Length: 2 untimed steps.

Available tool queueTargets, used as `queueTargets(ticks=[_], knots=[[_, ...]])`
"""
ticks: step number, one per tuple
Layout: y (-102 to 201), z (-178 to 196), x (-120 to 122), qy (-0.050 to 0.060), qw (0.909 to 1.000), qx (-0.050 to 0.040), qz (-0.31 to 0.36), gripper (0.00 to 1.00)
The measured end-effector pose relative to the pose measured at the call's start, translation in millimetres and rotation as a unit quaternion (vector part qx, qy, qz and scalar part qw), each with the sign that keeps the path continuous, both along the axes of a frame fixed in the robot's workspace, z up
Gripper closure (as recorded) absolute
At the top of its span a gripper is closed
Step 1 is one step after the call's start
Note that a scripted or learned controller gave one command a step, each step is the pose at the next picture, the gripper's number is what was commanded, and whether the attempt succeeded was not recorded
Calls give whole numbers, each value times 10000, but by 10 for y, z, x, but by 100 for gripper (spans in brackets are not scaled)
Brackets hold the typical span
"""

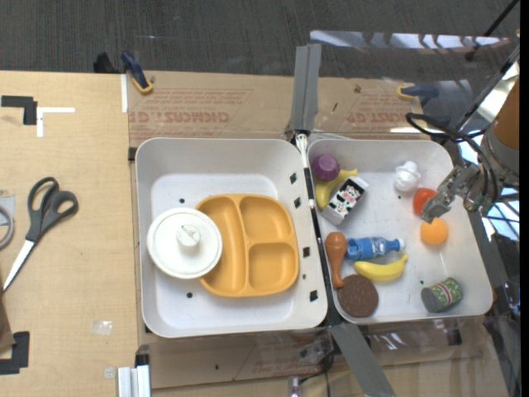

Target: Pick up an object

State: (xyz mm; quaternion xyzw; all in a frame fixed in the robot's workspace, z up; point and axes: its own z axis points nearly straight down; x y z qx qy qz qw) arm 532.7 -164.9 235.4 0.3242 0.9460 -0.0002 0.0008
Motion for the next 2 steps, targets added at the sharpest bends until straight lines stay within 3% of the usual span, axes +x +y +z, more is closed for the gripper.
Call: queueTargets(ticks=[1,2], knots=[[713,-1088,-215,-2,9511,2,3087,100],[691,-1433,-539,-5,9995,3,316,100]])
